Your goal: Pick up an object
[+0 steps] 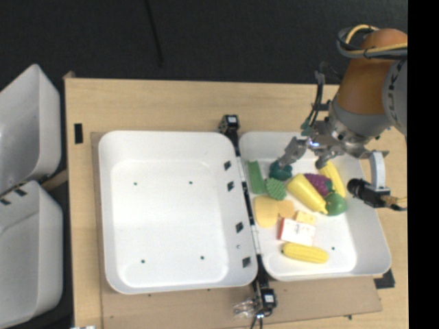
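I hang my two-finger gripper (307, 156) low over the far end of the right-hand shallow white bin (367, 252), because that is where the toys crowd together and any of them would do for a pick. My fingers (291, 153) stand apart: one dark finger slants down to the left toward the small teal-green round toy (280, 170), the other points down beside the long yellow banana-shaped toy (334, 177). Nothing sits between them, so I hold nothing yet. I judge the teal toy the likeliest target, since my left finger tip is just beside it, though I cannot tell whether it touches.

The right bin carries everything. Along its left wall lies a flat green strip (256, 177). Next to it sits a bumpy green block (276, 189), and below that a pale yellow flat slab (267, 211). A fat yellow pepper-like toy (306, 192) leans across the middle, with a purple ridged toy (317, 181) behind it and a dark green round toy (336, 204) at its right. Nearer the front lie a white and red carton (298, 232) and a yellow corn cob (305, 253).

The left-hand shallow white bin (164, 211) holds no toys; its bare floor would serve as a drop place.

The pile is tight, so a closing finger may nudge neighbours rather than trap one piece.
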Controlling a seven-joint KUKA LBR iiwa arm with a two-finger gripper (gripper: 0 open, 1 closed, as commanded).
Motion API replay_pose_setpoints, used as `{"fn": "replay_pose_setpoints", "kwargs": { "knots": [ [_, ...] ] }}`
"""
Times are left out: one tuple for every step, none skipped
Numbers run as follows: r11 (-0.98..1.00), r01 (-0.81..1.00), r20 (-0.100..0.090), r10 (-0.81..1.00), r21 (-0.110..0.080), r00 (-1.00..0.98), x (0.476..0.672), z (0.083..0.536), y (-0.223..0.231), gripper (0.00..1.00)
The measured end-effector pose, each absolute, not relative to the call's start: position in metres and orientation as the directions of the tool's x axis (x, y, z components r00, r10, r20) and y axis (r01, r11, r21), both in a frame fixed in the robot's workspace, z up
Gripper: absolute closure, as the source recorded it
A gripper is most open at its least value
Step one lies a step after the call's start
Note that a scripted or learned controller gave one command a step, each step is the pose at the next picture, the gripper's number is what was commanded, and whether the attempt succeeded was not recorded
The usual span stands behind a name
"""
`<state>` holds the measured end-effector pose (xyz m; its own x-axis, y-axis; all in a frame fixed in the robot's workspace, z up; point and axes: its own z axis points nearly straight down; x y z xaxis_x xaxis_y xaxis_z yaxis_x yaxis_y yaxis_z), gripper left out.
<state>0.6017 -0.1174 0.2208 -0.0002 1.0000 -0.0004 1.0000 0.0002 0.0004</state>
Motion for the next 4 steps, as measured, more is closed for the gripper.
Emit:
{"fn": "replay_pose_setpoints", "kwargs": {
  "knots": [
    [0.006, 1.000, 0.000, 1.000, -0.001, -0.006, 0.613, 0.200, -0.056, 0.00],
    [0.001, 1.000, 0.000, 1.000, 0.002, -0.001, 0.614, 0.211, -0.060, 1.00],
    [0.001, 1.000, -0.005, 1.000, 0.020, -0.001, 0.614, 0.395, -0.087, 1.00],
    [0.003, 1.000, -0.007, 1.000, 0.016, -0.003, 0.684, 0.498, -0.112, 1.00]
  ]
}}
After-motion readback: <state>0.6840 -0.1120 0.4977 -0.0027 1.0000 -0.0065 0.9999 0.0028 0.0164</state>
